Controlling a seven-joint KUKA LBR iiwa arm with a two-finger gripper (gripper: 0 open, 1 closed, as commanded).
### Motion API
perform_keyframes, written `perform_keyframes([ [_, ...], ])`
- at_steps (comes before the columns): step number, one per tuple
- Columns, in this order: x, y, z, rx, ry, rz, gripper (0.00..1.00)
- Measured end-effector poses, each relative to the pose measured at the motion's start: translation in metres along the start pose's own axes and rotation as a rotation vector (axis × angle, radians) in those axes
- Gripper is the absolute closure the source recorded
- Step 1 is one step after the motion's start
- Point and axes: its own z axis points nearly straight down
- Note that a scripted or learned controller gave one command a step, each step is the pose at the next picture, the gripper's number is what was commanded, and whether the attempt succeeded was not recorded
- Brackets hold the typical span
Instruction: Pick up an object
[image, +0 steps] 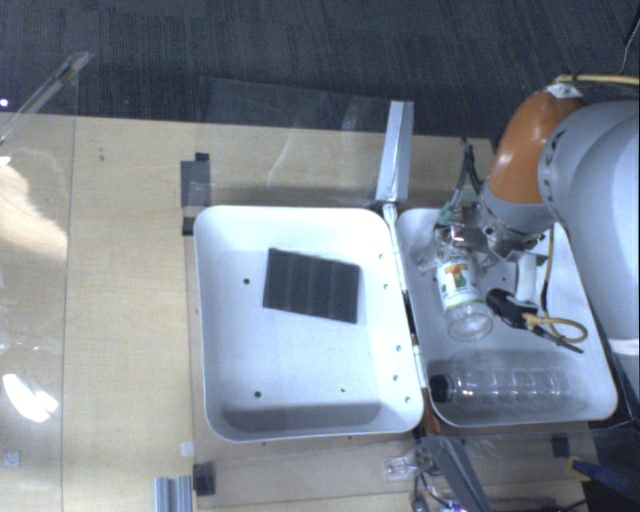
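Over the right-hand white bin (600, 395) the claw (462, 238), its state impossible to tell, hangs just above a small clear plastic bottle with an orange-and-white label (460, 290), likely light, stiff, slippery, best pinched across its body, beside a larger clear ribbed plastic bottle (505, 385).

Soft overall focus, glare patches on bench (30, 300) at left, dim floor above

Bulky grey arm (590, 190), orange wrist band (520, 150).
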Motion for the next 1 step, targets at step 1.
perform_keyframes([
  [1, 0.0097, -0.0536, -0.0609, -0.037, 0.0, 0.064, 1.0],
])
